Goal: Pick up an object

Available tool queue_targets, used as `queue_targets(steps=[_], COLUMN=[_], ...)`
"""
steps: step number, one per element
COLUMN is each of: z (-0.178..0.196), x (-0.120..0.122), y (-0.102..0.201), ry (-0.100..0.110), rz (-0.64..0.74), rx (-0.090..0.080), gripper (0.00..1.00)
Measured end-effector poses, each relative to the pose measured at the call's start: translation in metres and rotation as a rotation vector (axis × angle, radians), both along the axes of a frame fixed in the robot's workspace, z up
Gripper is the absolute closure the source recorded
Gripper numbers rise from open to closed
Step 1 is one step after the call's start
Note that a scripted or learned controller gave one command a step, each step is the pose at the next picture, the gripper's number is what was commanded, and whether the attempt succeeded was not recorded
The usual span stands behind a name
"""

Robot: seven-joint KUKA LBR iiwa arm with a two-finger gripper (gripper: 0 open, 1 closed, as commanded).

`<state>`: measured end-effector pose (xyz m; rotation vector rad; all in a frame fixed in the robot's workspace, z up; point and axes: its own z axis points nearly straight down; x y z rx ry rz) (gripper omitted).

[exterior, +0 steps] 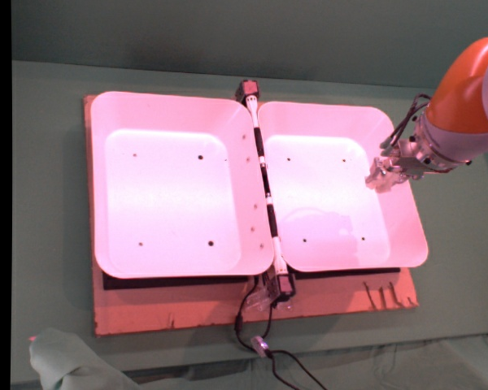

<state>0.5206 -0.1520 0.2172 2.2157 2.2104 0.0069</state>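
Camera view: gripper over right bin's far edge; its state seems unreadable.

Green cloth covers bench; pink light overall; brown board beneath bins.

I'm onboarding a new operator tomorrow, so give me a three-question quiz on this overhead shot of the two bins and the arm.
1. True or false: the grey arm with the orange band enters from the picture's left.
2. Multiple choice: the two-finger gripper sits over which spot?
A. the middle of the left shallow white bin
B. the right-hand rim area of the right shallow white bin
C. the reddish-brown board under the bins
3. Fill in: the black-and-white segmented strip runs between the two ____.

Key: 1 false; 2 B; 3 bins.
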Motion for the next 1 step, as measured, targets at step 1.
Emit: queue_targets(steps=[1], z=[0.0500], x=[-0.0061], y=[0.0022], ry=[0.000], rz=[0.000], rx=[0.000], gripper=[1.00])
